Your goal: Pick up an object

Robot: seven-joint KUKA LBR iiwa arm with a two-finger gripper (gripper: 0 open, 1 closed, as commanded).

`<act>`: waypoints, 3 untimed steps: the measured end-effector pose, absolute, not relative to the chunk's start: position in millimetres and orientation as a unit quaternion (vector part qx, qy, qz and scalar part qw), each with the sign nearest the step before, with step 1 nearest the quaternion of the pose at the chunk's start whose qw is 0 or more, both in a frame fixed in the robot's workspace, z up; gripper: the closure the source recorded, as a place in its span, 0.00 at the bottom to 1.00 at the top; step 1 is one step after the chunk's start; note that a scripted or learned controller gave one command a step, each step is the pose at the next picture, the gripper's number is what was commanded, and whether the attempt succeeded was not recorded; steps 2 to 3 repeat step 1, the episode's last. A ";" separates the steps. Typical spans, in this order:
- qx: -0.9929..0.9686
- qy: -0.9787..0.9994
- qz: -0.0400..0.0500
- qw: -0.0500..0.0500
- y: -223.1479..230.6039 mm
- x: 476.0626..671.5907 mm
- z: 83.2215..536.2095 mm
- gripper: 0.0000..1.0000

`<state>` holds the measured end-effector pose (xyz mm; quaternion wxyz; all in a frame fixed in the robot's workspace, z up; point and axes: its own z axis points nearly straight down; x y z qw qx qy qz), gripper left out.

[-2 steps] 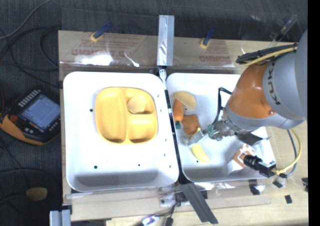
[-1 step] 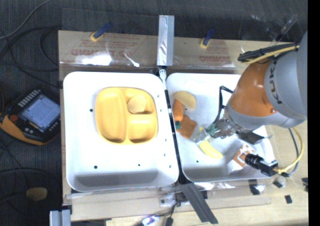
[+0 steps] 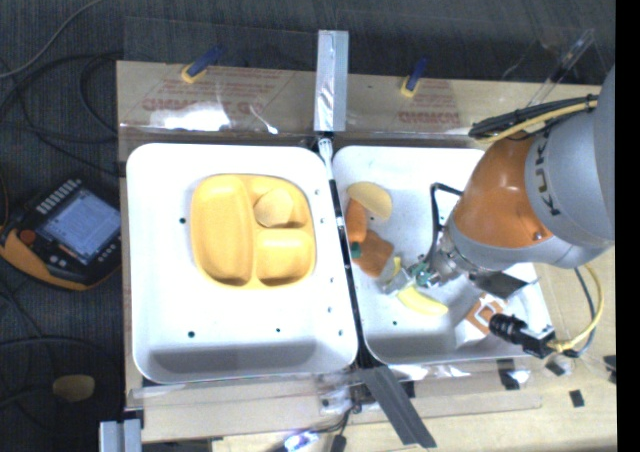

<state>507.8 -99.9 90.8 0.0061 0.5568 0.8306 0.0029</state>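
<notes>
The letters "KU" stand on the arm.

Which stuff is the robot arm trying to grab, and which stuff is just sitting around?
For the job:
- the grey and orange arm's gripper
- right white bin, holding a pale yellow round slice, an orange chunky piece and a small yellow wedge

Just lying about:
- left white bin, with a yellow divided tray holding a tan ball
- handheld controller on the floor
</notes>
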 end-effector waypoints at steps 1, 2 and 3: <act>0.654 0.757 -0.002 0.000 -60.1 532.5 216.7 1.00; 0.654 0.757 -0.002 0.000 -60.1 532.5 216.7 1.00; 0.654 0.757 -0.002 0.000 -60.1 532.5 216.7 1.00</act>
